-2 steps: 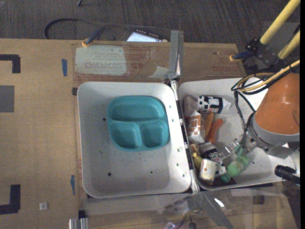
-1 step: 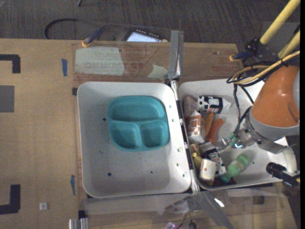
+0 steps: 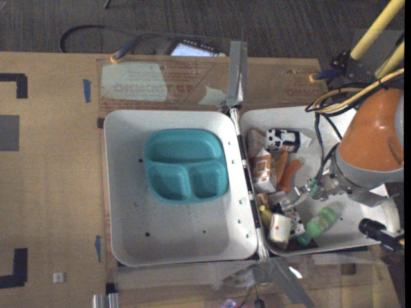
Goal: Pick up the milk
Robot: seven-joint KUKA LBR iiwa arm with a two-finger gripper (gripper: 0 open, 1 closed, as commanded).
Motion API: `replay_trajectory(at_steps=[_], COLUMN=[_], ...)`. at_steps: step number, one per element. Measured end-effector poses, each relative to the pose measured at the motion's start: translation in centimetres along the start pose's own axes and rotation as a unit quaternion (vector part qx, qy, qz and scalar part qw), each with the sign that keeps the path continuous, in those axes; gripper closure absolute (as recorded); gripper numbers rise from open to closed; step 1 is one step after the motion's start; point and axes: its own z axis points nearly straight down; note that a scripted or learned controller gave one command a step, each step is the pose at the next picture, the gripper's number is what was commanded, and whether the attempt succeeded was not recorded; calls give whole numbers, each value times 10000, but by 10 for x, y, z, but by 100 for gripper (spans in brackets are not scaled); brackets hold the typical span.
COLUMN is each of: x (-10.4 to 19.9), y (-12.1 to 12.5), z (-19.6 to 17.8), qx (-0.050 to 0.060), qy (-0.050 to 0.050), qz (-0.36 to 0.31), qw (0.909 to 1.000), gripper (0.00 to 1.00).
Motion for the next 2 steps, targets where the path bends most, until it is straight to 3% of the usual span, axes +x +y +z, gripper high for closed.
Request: replay_trajectory(at_steps=[1, 2], x=[0, -1], y=[1, 27], z=[-10, -35], qx=[-13, -8], qy=[-7, -4], qz=[4, -1215], qw=[10000, 9926], gripper=[100, 100])
